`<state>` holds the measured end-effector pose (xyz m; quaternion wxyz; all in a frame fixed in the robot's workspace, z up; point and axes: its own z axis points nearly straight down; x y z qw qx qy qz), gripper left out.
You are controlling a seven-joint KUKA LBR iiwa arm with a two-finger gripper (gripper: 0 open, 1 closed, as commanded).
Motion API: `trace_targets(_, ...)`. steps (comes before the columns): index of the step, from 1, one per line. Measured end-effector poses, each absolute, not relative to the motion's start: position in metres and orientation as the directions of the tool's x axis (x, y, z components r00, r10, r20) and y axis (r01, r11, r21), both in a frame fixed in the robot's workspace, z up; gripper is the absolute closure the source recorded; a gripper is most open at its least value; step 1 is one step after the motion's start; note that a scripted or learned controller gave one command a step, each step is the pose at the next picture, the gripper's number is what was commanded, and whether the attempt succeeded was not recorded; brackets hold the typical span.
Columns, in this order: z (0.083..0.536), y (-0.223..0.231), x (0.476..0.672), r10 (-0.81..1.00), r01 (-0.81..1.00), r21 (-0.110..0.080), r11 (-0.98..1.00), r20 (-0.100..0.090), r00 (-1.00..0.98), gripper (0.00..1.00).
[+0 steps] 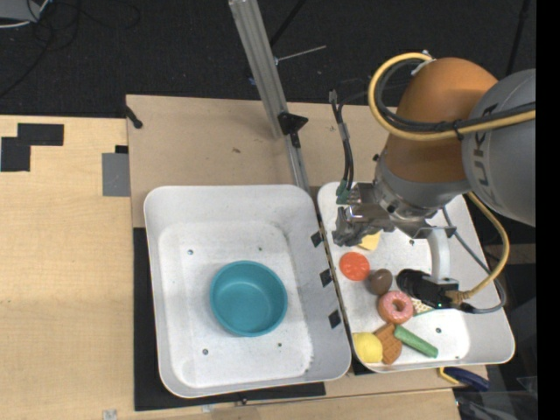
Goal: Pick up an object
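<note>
Arm (455, 129) bends over right bin (490, 339), tool (348, 226) seemingly above orange ball (354, 266).

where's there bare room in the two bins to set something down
Most free room is in the left bin: bare floor all around the teal bowl, widest toward its far rim. The right bin is crowded: tomato, donut, lemon and green stick cluster under the end effector. Only its near right corner is bare.
</note>
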<state>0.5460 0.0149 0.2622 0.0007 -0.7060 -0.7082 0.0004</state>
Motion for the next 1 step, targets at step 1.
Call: trace_targets(1,0.2499,0.0715,0.5370,1.000,1.000,-0.002,0.004,0.001,-0.004,1.00)
